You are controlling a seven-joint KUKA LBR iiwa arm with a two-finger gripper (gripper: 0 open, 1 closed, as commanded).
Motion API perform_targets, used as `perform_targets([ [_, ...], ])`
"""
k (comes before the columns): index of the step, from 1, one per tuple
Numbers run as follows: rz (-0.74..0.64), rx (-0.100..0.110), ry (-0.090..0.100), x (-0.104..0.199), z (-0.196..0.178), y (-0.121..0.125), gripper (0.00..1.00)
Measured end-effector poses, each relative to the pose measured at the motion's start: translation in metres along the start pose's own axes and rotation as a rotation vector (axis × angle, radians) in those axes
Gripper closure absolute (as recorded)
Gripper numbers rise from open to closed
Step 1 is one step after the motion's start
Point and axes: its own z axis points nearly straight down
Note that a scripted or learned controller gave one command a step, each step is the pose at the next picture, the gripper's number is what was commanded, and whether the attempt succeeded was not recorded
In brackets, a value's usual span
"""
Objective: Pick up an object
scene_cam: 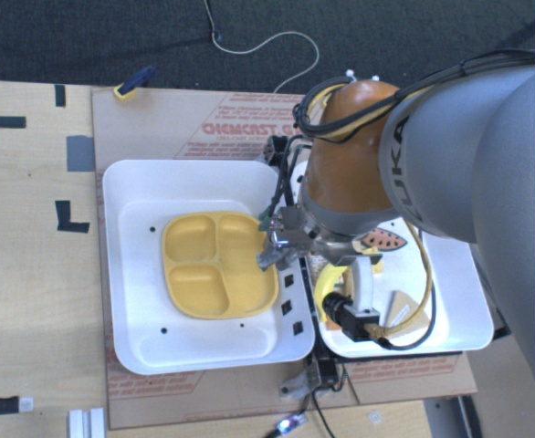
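Yellow plate (pixel 215 265) | right rim at your pincer (pixel 273 242) | open or closed: cannot tell | risk: smooth shallow rim may slip free as you lift

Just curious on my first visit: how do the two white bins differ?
The left bin holds one yellow divided plate; the right bin holds several smaller items. The left bin lies in open view; the right bin sits largely under the arm. Both are white and shallow.
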Motion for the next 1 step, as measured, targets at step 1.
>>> perform_targets([
  [1, 0.002, -0.001, -0.002, 0.0241, -0.0063, -0.0057, 1.0],
])
